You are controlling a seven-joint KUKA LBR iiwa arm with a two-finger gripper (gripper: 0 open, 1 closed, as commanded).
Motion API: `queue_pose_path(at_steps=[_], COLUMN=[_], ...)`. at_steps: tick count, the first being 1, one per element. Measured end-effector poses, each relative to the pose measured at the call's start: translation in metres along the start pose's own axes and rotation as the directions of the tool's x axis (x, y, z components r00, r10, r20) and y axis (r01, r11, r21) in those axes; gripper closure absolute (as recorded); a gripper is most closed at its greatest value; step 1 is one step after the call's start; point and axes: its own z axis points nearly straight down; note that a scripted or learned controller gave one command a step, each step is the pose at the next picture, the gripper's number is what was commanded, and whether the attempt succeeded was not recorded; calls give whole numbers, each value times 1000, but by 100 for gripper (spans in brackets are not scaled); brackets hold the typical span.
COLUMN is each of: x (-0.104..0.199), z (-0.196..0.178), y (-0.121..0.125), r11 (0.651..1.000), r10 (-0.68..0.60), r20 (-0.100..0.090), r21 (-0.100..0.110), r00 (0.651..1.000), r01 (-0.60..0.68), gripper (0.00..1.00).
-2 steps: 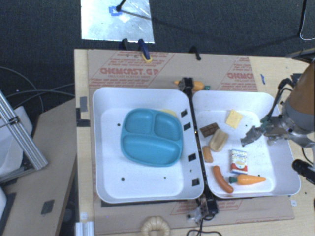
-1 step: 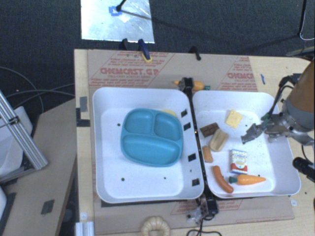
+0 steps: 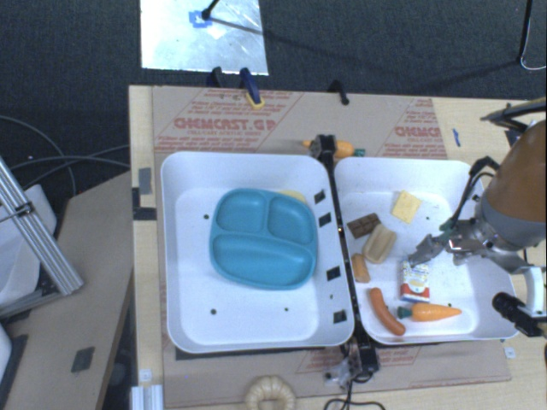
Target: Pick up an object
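Pincer [image 3: 420,254] above upright carton [image 3: 415,284].

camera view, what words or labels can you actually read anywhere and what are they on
"CHEMCAST GP": red print on the brown sheet under the bins, left of centre behind the left bin.
The same red print repeats at the sheet's right end, too cut off and blurred to read.
Small carton in the right bin, by the claw: red and white label, too small to read.

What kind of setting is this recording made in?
Most likely a robotics lab bench for pick-up trials: two white bins side by side on a board, toy food such as a carrot and a blue divided plate, loose cables and aluminium framing.
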Motion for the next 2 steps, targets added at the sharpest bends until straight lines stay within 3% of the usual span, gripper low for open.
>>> queue_pose_path(at_steps=[2], x=[5], z=[76], y=[-2], r11=[1000], r10=[0], r20=[1], r21=[-2], r00=[1000], r01=[0], gripper=[0])
